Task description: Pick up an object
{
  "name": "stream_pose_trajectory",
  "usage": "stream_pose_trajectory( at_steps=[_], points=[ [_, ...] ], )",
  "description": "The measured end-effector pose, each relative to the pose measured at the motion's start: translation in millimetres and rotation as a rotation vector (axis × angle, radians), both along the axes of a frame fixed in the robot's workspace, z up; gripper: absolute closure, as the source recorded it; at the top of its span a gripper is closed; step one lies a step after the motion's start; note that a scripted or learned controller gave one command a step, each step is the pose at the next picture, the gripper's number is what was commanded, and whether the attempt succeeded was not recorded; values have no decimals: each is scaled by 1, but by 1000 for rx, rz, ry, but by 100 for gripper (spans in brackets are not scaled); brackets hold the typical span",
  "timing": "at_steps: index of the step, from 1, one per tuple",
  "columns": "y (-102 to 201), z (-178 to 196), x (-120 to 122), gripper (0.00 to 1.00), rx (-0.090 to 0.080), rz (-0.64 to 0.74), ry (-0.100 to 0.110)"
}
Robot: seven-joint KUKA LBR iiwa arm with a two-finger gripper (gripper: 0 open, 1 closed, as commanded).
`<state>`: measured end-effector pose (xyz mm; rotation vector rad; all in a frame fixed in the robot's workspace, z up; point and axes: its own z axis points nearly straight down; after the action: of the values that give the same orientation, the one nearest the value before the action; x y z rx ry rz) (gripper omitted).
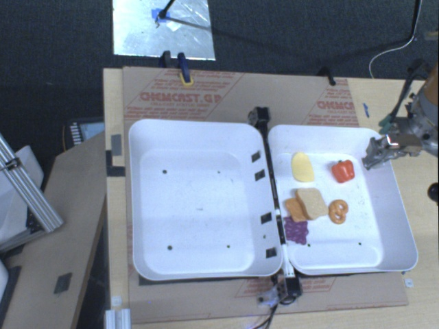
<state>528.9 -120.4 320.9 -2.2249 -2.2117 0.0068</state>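
Grey gripper (pixel 376 153) at right bin (pixel 384 256) rim, nr red pepper (pixel 343 171).

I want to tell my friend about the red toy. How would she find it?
Look in the shallow white bin on the right, the one holding the toy food. Go to its far right part, close to the arm's grey tool at the rim. The small red plastic pepper sits there alone, right of the pale yellow lemon-shaped toy; it is the only red thing.

Two smooth, glossy white plastic bins (pixel 195 139) rest on matt brown cardboard (pixel 233 91), near a shiny foil sheet (pixel 163 19).
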Motion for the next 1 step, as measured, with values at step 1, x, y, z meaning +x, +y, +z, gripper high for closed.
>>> stream_pose_trajectory(
  at_steps=[1],
  points=[
    [100,29,-42,100,4,20,-10]
  ],
)
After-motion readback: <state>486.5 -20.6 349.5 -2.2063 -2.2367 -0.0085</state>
